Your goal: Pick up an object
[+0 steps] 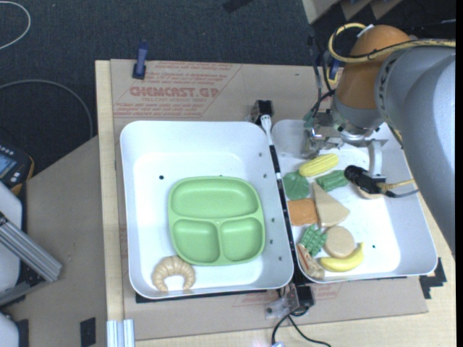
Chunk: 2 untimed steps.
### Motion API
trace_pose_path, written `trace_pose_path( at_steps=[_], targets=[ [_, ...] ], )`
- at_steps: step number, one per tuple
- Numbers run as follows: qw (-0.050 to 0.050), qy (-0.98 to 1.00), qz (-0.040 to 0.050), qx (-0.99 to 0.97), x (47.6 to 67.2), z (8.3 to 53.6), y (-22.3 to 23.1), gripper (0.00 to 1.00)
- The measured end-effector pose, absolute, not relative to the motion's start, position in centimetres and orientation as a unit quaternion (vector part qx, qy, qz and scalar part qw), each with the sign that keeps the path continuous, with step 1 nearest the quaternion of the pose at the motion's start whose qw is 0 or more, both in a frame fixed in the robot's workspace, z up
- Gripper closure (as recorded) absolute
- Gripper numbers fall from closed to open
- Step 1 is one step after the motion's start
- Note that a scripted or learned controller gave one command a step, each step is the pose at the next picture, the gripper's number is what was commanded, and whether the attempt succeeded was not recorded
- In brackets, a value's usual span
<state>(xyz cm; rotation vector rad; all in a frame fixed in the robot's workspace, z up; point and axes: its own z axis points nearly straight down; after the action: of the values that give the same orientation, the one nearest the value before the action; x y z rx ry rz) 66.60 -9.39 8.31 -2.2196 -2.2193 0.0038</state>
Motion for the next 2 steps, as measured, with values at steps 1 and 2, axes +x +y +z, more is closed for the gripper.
trace_pose_path(
  at_steps=[1,2],
  targets=[
    [0.0,-0.707,-0.0003,-0.707,66.7,9.6,-9.4,1.0],
    [-0.002,-0.707,-0.0009,-0.707,66.8,10.7,-9.4,1.0]
  ],
)
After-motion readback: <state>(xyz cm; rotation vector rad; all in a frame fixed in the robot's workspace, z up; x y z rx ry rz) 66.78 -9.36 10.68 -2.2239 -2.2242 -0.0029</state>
